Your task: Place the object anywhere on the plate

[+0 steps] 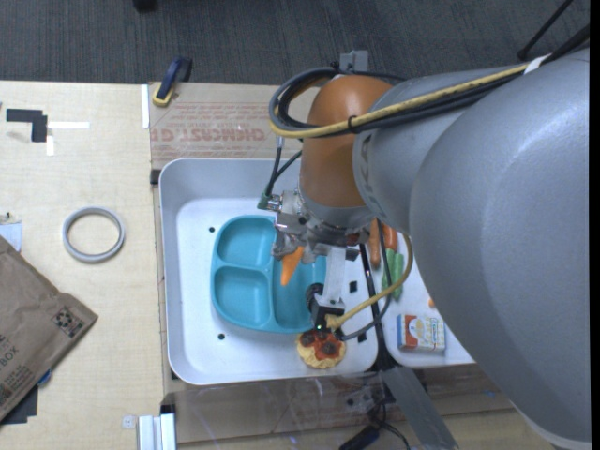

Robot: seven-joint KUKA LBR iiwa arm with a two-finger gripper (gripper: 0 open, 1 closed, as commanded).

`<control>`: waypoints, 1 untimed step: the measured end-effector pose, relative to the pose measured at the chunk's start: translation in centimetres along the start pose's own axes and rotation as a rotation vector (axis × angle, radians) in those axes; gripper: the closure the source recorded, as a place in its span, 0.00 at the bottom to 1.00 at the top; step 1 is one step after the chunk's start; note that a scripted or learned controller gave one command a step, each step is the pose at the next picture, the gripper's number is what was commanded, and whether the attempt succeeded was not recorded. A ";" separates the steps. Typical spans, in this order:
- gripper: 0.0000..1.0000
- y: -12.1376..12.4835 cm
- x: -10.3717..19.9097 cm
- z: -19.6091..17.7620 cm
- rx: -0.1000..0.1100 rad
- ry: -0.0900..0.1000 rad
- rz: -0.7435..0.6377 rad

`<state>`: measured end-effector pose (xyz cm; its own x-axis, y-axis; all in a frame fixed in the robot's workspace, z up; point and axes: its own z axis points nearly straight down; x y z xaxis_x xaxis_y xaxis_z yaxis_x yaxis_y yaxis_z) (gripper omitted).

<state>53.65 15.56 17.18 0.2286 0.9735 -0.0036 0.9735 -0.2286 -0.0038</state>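
The grey arm is reaching in from the right – its gripper [292, 247] is hanging over the blue plate's [246, 272] right side, fingers seemingly closing around an orange carrot [291, 266] pointing down at the plate, inside the white bin [192, 350].

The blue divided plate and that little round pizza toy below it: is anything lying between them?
No. In the camera view, only bare white bin floor separates the blue divided plate from the small round pizza toy.

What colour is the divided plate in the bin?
Light blue, turquoise-like; the plate shows clearly in the camera view, under the arm's wrist.
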 end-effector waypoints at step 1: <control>0.00 0.0 0.0 0.0 0.000 0.000 0.000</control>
